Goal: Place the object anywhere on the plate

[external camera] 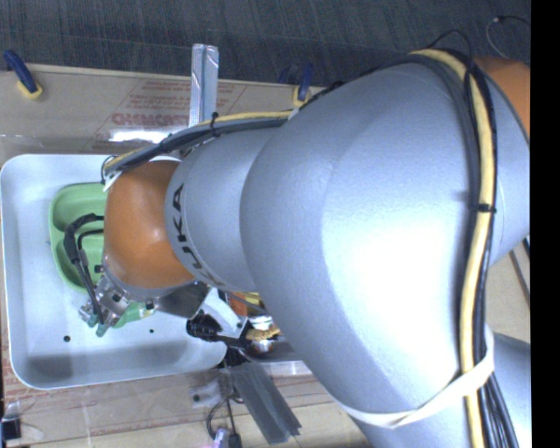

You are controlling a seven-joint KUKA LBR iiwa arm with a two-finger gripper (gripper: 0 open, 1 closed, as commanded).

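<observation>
Arm fills most of the frame — grey body, orange band above the wrist, reaching in from the right and down over the left bin. Black and yellow cables run along the arm's top edge.

Left bin: white, shallow, its left wall and near wall both visible. Bare white floor shows along the left side and in the near-left corner, so open room there. A few small dark specks on the floor near the hand. The right part of the bin is covered by the arm.

Plate: green, lies in the far-left part of the bin, mostly hidden under the orange band; just its left rim and a strip of its surface show. It sits near the bin's left wall, with a gap of white floor between.

Hand: pokes out below the orange band, just at the plate's near edge, low over the bin floor. Tips are small and blurred — cannot tell if released or clenched.

Object: cannot pick it out. Some teal-green bits at the hand's tip, but cannot tell whether those are the object or part of the hand.

Cardboard lies flat on the desk behind the bin, with blue clamps at its far edge.
</observation>
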